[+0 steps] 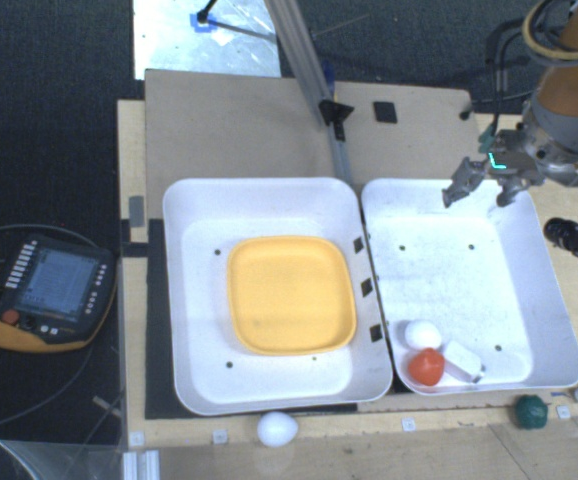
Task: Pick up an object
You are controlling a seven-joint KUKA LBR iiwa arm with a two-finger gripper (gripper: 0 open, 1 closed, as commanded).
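Over the far edge of the right-hand shallow white bin [529, 258]: grey two-finger gripper [485, 188], fingers spread wide, nothing between them, hanging under the orange-banded wrist that reaches in from the right. Well apart from any pickable thing, so probably parked high before a descent.

Down at the near corner of that same bin: small white ball [422, 334], round red-orange ball [427, 367] just below and touching or nearly touching it, and a flat white block [461, 359] beside them. Huddled against the sloping wall, likely rolled there; awkward for a straight-down grasp, since one finger would meet the wall or a neighbour. Red-orange ball the clearest target by colour and shape.

Centred in the left-hand white bin [194, 268]: square yellow plastic plate [292, 294], lying flat, low rim, hard to pinch from above.

On the surface outside the bins: white egg-shaped object [277, 429] at the near edge, dark green ball [530, 411] near the right corner, probably beyond the intended work area.
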